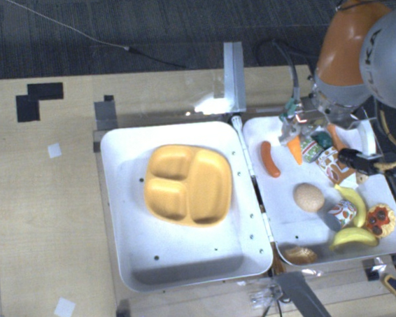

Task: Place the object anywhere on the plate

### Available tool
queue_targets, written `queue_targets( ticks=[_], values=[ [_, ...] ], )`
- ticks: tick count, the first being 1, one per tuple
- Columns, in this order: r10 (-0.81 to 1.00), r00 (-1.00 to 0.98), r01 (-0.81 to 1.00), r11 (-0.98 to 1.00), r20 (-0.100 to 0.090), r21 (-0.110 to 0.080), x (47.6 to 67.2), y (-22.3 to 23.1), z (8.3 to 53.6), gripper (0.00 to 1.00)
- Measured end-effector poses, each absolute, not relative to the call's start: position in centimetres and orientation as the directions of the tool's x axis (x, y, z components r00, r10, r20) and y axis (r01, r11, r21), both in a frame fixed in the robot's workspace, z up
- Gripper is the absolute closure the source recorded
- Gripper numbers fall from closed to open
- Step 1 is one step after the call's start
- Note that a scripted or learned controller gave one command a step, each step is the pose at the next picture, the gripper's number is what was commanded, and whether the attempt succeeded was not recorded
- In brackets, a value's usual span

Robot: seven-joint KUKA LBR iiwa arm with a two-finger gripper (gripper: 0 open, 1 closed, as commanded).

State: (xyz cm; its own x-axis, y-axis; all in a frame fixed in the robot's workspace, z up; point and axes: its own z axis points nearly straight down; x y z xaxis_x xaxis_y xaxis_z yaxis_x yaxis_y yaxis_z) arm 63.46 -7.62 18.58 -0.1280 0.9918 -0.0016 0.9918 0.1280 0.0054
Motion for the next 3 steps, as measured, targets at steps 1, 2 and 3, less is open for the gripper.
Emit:
queue_targets(
  ticks=[1,2,3],
  values=[
    [0.917,-0.398,0.917,0.398,-0.002,0.008,64.9,-0.1,20.1,1.0],
    [0.867,-0.498,0.867,0.498,-0.002,0.007,66.2,5.7,18.5,1.0],
    [0.767,-0.641,0.767,0.641,-0.003,0.007,66.9,14.0,14.5,1.0]
  ],
)
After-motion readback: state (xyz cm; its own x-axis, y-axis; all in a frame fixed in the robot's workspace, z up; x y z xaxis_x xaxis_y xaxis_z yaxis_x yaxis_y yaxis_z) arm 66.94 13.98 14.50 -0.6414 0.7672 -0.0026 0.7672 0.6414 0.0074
